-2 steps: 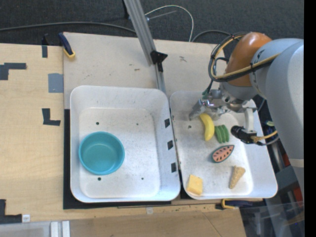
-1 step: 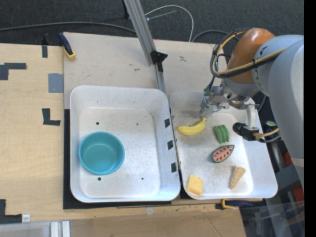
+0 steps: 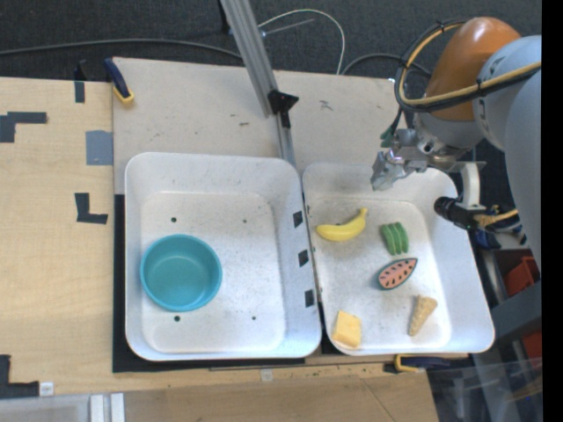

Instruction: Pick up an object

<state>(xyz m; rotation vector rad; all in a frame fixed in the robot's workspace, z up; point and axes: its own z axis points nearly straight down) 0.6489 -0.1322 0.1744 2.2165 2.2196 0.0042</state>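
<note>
Hovering above the right bin [image 3: 457, 323], the gripper [image 3: 383, 176] (banana [image 3: 342, 227] nearby).

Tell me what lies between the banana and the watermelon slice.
In the camera view, the green pepper lies between the banana and the watermelon slice.

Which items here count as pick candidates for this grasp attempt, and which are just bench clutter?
Candidates: banana, green pepper, watermelon slice, ice cream cone, cheese wedge, blue bowl; gripper sits over the right bin.

Clutter: yellow clamp, cables, metal pole.
</note>
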